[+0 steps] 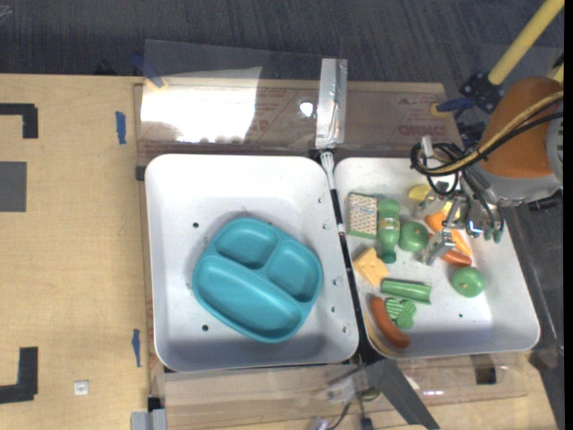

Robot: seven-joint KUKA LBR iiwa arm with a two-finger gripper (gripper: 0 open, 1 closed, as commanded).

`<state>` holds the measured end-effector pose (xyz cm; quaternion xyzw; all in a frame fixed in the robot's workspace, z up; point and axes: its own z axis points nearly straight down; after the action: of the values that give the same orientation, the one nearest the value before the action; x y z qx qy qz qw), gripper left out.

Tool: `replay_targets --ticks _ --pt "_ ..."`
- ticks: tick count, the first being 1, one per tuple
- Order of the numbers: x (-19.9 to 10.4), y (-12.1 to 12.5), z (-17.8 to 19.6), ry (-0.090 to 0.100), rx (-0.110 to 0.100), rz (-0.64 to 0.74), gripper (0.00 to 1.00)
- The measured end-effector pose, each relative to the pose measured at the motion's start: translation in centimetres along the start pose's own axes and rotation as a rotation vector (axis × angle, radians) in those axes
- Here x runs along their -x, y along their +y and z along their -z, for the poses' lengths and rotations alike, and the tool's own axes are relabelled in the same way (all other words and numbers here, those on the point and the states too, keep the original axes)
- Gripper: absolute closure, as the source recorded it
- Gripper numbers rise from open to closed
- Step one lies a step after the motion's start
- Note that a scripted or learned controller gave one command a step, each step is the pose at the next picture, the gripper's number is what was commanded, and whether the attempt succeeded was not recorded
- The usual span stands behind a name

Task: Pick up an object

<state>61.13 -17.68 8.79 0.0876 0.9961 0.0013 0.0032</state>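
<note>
Several toys crowd the right bin (515, 325). Tool (445, 238) low among them, grip state unreadable. Orange piece (457, 258) just beside it; isolate one target, descend squarely.

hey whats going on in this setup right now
A grey robot arm reaches in from the right, its gripper low over the right bin, among a pile of small toy foods. Nothing is visibly held. A green round piece lies just below it. The left bin holds a teal divided plate.
</note>
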Motion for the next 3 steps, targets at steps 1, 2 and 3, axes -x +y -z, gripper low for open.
replay_targets --ticks 1,2,3 --pt "-0.6 3.3 0.0 -0.003 -0.002 0.033 0.00" --pt "-6.6 -0.5 0.1 -0.004 -0.004 0.067 0.00" --pt "-1.3 5.7 0.1 0.000 -0.002 -0.180 0.00"
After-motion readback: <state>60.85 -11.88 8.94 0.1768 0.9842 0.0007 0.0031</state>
